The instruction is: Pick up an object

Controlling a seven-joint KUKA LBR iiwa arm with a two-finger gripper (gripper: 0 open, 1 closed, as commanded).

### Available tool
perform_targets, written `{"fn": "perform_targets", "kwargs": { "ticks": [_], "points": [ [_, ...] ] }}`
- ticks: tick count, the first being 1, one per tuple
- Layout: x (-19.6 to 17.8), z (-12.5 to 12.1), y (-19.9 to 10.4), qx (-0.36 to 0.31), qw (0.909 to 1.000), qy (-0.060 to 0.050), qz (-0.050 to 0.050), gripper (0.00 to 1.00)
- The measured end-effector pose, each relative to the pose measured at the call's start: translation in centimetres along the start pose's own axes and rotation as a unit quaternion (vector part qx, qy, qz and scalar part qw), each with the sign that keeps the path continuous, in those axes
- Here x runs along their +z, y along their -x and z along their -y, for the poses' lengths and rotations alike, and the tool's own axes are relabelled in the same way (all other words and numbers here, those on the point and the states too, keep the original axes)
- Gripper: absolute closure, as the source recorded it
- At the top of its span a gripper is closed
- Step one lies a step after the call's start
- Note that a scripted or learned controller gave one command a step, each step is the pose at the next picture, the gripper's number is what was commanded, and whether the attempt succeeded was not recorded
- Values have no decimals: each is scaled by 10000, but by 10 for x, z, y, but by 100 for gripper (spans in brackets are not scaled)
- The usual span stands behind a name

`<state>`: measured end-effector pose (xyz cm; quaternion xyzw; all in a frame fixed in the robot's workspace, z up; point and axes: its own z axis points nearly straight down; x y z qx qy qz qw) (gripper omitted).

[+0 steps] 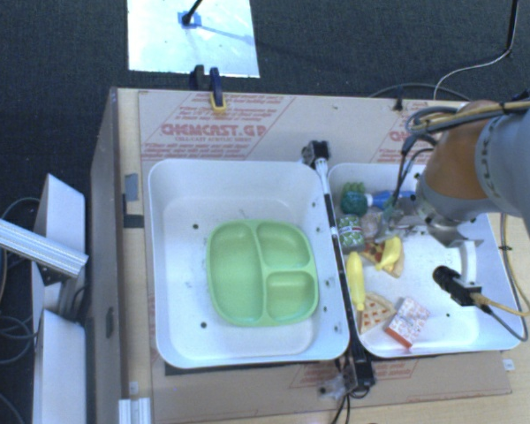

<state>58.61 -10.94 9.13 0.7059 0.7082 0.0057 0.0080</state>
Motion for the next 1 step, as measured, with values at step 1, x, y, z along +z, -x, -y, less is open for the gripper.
{"fn": "perform_targets", "kwargs": {
  "ticks": [1],
  "points": [
    [-94, -31, -66, -7, 10000, -75, -20, 100]
  ]
}}
